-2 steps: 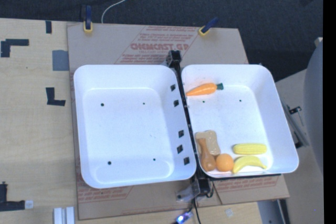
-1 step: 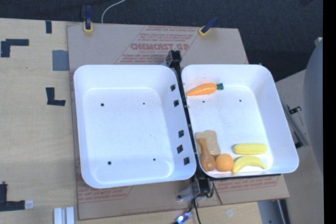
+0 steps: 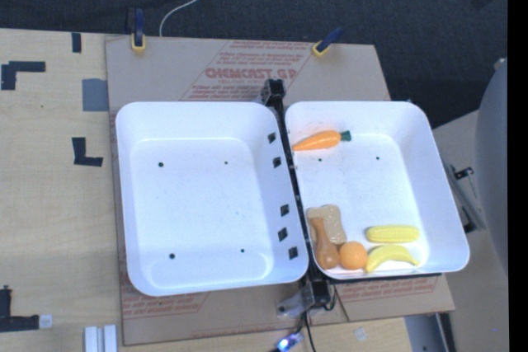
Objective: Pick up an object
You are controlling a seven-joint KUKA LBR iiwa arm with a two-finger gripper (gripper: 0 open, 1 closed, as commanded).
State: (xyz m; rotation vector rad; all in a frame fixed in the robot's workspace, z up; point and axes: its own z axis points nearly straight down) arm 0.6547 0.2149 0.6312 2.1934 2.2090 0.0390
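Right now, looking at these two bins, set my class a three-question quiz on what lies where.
1. True or false: the carrot lies in the left bin.
2. Which sits nearest the right bin's front right corner? A carrot B banana C bread piece
3. Fill in: the orange ball touches the ____ sausage-shaped piece.

Key: 1 false; it lies in the right bin, near the divider. 2 B. 3 brown.

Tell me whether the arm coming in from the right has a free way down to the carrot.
Probably yes. The carrot lies alone near the far left corner of the right bin, apart from the other items, though close to the bin's left wall.
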